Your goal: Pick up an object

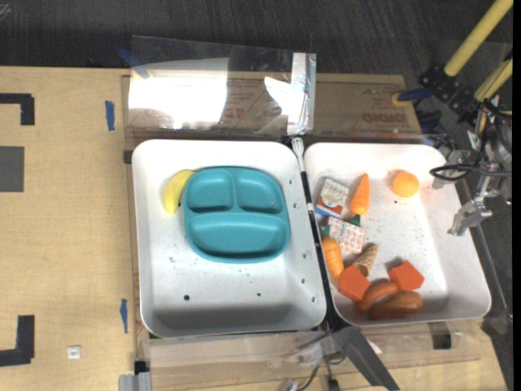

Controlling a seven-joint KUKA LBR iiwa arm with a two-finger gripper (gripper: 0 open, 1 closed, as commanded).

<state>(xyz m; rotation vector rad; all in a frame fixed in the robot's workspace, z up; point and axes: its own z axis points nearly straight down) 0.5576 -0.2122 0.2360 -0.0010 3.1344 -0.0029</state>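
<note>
On the bench [57,243], two white bins are being seen side by side. In the left bin [155,292], a teal divided plate [237,213] is lying flat, with a yellow banana [173,191] tucked just beside its far-left edge.

In the right bin [456,283], a cluster of small things is lying along the left wall and near edge: a small printed carton [333,194], a carrot [359,194] with its long axis running near to far, a second printed packet [348,236], an orange piece [332,256], orange blocks [352,283] [406,276] and a brown sausage-like piece [396,302]. An orange ball [404,183] is sitting apart from the cluster, toward the far right of this bin.

The hand [470,213] is being held over the bin's right rim; how far its fingers are spread cannot be told, and nothing is seen between them.

No object is yet picked up. The ball is judged the nearest candidate: it is lying just left of the hand and slightly farther away, with bare floor around it.
</note>
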